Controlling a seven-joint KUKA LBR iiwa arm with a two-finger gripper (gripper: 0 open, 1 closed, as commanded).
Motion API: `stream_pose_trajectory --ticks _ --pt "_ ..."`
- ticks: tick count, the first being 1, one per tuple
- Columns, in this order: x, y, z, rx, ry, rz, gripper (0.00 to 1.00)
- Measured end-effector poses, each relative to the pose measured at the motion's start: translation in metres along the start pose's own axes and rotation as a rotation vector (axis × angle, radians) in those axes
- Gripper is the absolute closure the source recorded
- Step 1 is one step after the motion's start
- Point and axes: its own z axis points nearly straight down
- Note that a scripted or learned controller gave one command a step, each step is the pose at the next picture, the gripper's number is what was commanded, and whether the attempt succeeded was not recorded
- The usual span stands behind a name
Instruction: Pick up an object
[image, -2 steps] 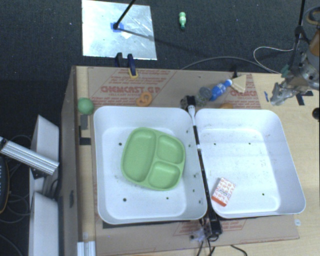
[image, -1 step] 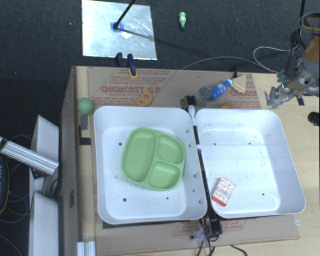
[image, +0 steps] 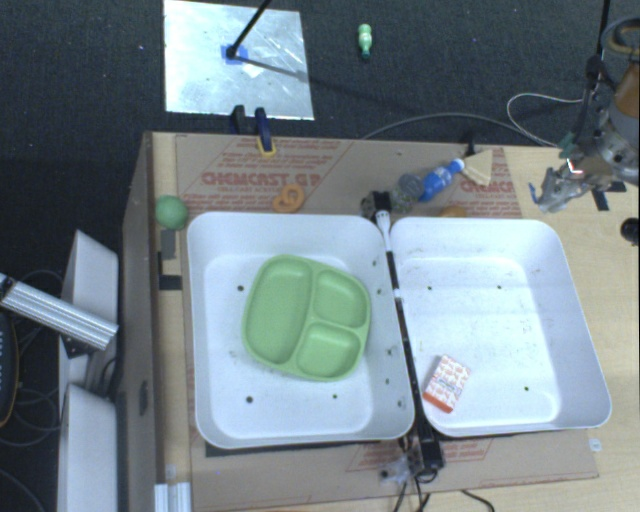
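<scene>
The left bin (image: 215, 400) holds a green divided plate (image: 306, 317), lying flat near its middle. The right bin (image: 560, 300) holds a small red-and-white packet (image: 447, 383) near its front left corner. The pincer (image: 563, 190) hangs beyond the right bin's far right corner, above the counter (image: 600, 270); its fingers seem parted and empty, though the view is blurry there.

Bins (image: 480, 250): smooth white plastic, slightly scuffed. Tray (image: 305, 318): matt green plastic. Packet (image: 446, 383): printed paper or card. Bench (image: 330, 165): matt brown cardboard with red print. Sheet (image: 237, 60): shiny, foil-like.
</scene>
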Motion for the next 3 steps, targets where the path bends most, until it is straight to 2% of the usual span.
stream_pose_trajectory --ticks 3 --pt "0.0000 -0.0009 -0.0097 0.004 0.002 0.002 1.00"
